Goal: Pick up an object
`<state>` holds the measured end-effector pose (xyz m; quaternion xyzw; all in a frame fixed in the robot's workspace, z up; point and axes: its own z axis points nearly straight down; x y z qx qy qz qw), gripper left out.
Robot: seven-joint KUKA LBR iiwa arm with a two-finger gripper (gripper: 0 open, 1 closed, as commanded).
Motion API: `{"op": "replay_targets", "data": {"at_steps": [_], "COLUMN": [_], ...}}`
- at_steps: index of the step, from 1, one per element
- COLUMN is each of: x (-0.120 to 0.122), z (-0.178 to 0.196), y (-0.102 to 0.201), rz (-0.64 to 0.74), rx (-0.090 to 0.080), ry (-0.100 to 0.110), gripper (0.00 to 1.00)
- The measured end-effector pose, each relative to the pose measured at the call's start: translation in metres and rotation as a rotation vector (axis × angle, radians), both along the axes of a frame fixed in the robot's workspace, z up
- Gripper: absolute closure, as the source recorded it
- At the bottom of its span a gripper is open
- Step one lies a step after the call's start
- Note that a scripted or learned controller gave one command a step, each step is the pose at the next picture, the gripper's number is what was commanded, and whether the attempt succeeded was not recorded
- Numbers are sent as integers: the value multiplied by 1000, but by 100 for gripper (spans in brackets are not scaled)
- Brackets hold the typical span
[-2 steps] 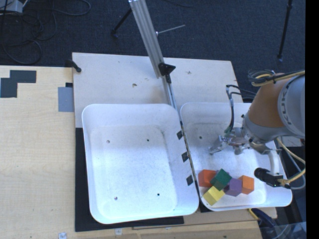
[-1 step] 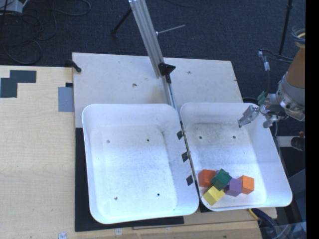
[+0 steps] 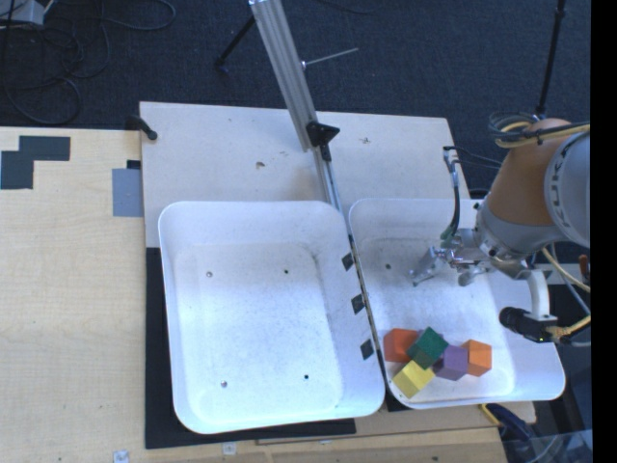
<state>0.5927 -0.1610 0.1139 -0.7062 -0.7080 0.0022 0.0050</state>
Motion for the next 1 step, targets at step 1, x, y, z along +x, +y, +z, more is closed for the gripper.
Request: {"op": "replay_targets", "data": {"at_steps": [1], "x": [24], "z": [19], "y": [-24], "rz": [-2], "rx": [-5], "ry": [-11], "gripper": [0]}}
